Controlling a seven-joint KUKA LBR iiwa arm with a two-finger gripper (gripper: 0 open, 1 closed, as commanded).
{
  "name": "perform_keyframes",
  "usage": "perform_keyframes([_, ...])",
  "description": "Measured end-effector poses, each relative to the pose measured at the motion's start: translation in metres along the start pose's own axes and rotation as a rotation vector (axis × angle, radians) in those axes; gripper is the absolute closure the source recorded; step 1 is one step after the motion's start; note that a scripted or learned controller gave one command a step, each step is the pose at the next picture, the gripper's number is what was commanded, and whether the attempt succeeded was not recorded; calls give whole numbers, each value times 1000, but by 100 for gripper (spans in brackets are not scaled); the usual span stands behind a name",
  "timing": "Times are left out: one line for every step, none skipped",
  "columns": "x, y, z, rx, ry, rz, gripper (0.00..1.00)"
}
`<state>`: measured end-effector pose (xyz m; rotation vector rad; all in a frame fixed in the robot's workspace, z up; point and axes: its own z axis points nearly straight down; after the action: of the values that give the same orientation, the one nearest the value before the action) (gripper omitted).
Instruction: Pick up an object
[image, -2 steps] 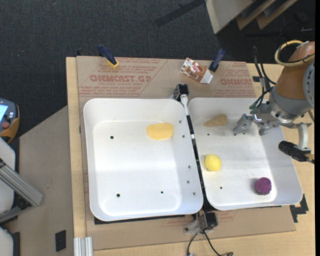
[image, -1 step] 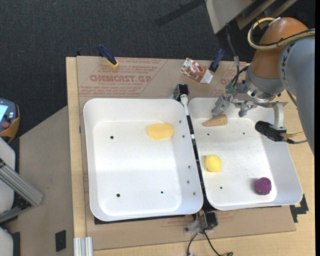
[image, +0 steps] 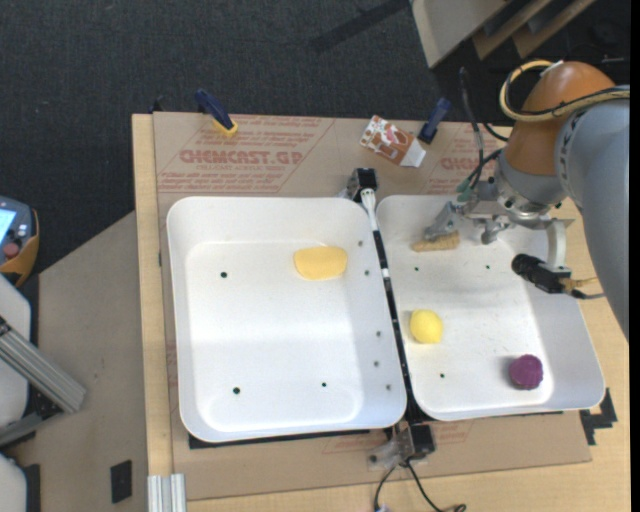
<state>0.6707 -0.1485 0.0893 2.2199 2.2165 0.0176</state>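
- The grey arm (image: 590, 150), with its orange band (image: 545, 110) above the wrist, reaches in from the right over the far part of the right bin (image: 560, 330).
- The pincer (image: 462, 222) sits low near that bin's far left corner, and a small tan, brick-like piece (image: 437, 241) lies right at its tip, touching or nearly so.
- Whether the pincer is clenched on the tan piece or released beside it cannot be told from this angle.
- Also in the right bin: a yellow ball (image: 426, 327) near the left wall, about midway, and a purple ball (image: 525, 371) towards the near right corner, well apart from each other.
- A black object (image: 540, 273) juts over the right bin's right side, below the arm.
- The left bin (image: 200, 330) holds a flat yellow lump (image: 320, 263) in its far right part, well apart from the pincer.
- Both bins rest side by side on a cardboard sheet (image: 270, 150) covering the table.
- Two blue clamps (image: 215, 112) grip the sheet's far edge, and a small red-and-white packet (image: 392, 140) lies on the cardboard behind the bins.
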Motion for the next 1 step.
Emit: perform_keyframes([19, -62, 4, 16, -3, 0, 0])
